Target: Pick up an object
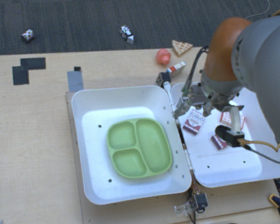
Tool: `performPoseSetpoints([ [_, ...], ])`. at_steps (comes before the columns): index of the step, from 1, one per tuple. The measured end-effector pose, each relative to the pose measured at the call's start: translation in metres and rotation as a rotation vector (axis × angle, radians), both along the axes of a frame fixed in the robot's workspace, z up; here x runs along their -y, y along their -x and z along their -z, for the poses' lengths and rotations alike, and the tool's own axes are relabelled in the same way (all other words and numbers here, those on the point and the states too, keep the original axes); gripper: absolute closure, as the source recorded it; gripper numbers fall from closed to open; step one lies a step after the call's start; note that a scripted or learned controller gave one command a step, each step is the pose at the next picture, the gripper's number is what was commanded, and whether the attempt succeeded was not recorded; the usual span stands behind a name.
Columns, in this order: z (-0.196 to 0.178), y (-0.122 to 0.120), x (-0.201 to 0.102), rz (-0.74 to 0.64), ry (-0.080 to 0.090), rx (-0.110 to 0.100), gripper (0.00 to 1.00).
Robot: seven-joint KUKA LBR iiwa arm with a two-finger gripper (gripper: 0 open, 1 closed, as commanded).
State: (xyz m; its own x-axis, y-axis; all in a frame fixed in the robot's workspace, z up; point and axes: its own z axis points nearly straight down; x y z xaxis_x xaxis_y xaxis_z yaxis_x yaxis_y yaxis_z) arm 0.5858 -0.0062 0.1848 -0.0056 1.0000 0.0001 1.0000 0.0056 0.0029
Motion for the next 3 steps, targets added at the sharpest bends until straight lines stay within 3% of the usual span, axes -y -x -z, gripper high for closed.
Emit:
performPoseSetpoints([
  [1,0.0,0.037,0.061,0.003,0.001,-0.001,0.0],
  [2,0.088,0.065,0.105,0.0,0.002,0.009,0.0],
  [3,0.077,0.064,0.106,-0.002,0.007,0.015,1.0],
])
